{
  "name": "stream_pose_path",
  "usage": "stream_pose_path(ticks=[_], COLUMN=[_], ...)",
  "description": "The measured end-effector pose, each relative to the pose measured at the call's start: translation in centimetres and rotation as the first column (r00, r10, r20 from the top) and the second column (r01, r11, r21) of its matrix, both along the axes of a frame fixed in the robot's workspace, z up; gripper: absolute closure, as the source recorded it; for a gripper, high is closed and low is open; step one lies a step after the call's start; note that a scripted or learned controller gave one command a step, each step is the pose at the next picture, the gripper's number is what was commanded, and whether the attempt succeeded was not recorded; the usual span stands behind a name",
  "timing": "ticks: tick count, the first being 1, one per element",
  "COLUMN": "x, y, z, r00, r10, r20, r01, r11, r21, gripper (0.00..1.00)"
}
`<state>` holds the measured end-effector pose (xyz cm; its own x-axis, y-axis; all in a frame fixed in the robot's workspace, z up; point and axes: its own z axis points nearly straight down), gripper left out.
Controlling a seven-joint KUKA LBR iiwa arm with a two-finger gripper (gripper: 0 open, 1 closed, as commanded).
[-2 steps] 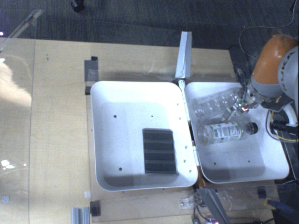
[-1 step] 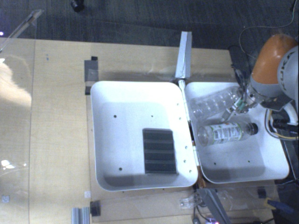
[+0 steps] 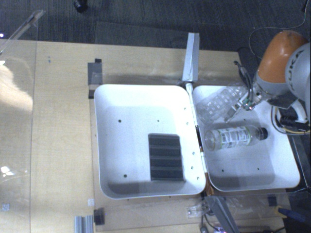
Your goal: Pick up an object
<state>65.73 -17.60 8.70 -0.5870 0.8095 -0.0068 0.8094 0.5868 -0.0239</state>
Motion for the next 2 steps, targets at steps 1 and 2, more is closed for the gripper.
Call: stream_pose_path(ticks=[1, 2], x=[-0.3, -4.9], y=[1.1, -3.0], z=[0.7, 2.1], r00=[0.993, 0.967], r10=[0.113, 0.253], r20=[0.019, 0.024], r01=[-0.113, -0.254], r11=[0.994, 0.967], r21=[-0.008, 0.015], gripper=[0.00, 0.00])
